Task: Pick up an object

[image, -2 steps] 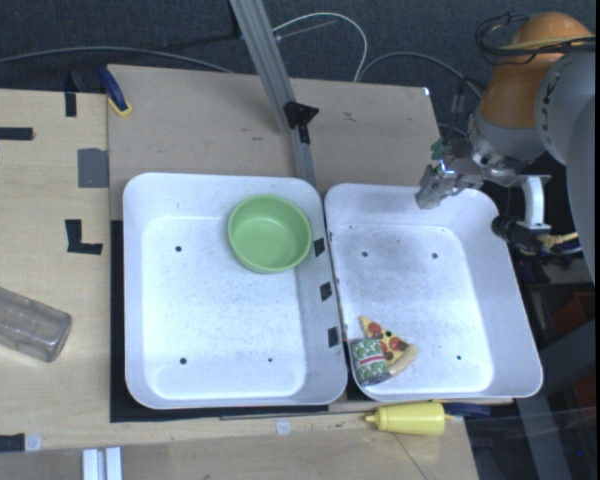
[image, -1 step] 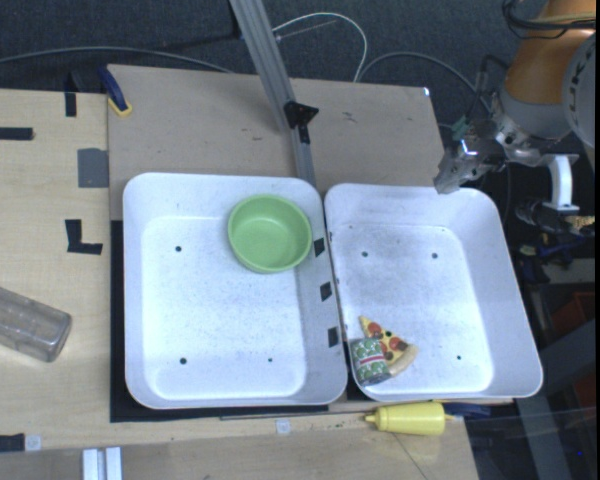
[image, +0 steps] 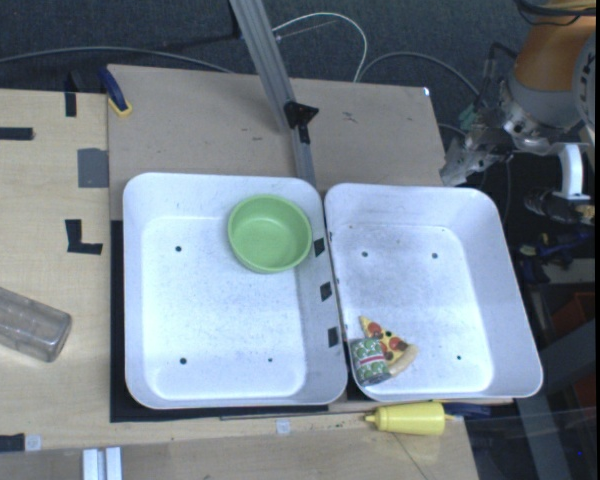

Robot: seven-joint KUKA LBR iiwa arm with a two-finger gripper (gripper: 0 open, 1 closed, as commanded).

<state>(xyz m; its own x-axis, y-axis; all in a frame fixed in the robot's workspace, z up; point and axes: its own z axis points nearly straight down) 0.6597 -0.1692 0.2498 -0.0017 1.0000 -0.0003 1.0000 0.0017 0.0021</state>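
camera view: clear plastic cylinder [image: 20, 320] lies on the bench at far left. round green plastic bowl [image: 269, 233] sits in the left white bin [image: 160, 298]. flat pizza-slice toy [image: 381, 350] lies in the right white bin [image: 480, 288], near-left corner. yellow bottle [image: 412, 418] lies just outside it. gripper [image: 467, 158] hangs beyond the right bin's far-right corner; grasp state cannot be told.

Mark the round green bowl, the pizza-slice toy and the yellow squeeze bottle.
Round green bowl [image: 270, 233], camera view, inner floor.
Pizza-slice toy [image: 381, 349], camera view, its middle.
Yellow squeeze bottle [image: 416, 418], camera view, body.

Grey arm [image: 540, 103], orange band [image: 552, 58], black cables, white link
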